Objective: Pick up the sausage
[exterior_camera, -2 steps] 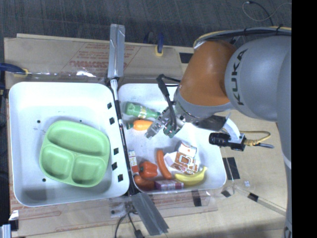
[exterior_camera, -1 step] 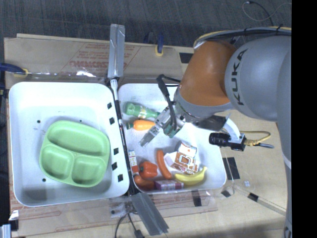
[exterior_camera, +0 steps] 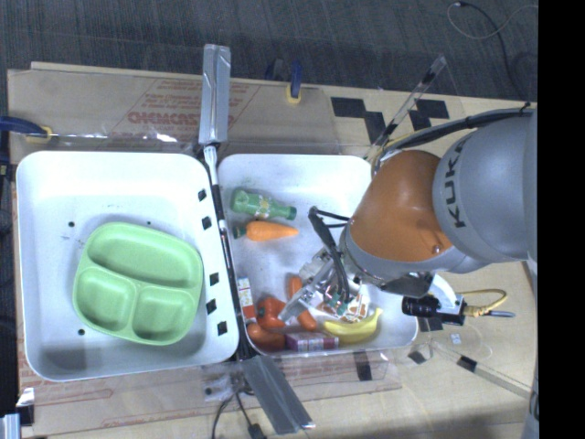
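The end effector (exterior_camera: pixel 322 293) hangs low in the right bin (exterior_camera: pixel 274 167), amid clutter; how far its fingers are spread cannot be told. The sausage (exterior_camera: pixel 260 336) lies just left and below it, at the bin's near-left corner, beside a banana (exterior_camera: pixel 355 327). A carrot (exterior_camera: pixel 271 231) and green bottle (exterior_camera: pixel 262 206) lie farther back.

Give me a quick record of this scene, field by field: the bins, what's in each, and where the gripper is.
left bin: holds a green divided plate
right bin: holds a green bottle, a carrot, a banana and a pile of reddish toy foods at the near edge
sausage: cannot tell it apart within the pile
arm: reaches in from the right over the right bin
gripper: low over the near pile, beside the banana
grasp: nothing visibly held
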Motion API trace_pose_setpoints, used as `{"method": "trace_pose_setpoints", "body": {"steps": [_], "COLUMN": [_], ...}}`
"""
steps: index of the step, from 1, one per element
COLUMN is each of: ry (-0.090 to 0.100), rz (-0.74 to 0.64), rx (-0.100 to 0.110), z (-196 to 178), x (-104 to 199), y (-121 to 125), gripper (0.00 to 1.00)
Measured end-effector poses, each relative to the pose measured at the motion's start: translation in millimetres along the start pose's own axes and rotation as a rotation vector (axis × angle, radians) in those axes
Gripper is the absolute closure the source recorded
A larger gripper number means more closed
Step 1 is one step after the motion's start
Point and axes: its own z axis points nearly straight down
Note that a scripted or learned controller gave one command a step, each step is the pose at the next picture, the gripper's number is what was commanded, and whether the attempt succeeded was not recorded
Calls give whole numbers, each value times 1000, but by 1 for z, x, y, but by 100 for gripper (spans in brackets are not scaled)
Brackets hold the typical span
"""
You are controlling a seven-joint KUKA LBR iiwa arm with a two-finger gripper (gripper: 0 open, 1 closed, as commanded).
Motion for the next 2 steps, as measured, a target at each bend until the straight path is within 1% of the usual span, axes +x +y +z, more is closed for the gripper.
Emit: {"method": "trace_pose_setpoints", "body": {"steps": [1,2], "ry": [-1,-31], "rz": [28,176], "rx": [-1,-18], "z": [38,31], "x": [-77,-8], "y": [47,6], "gripper": [0,0]}}
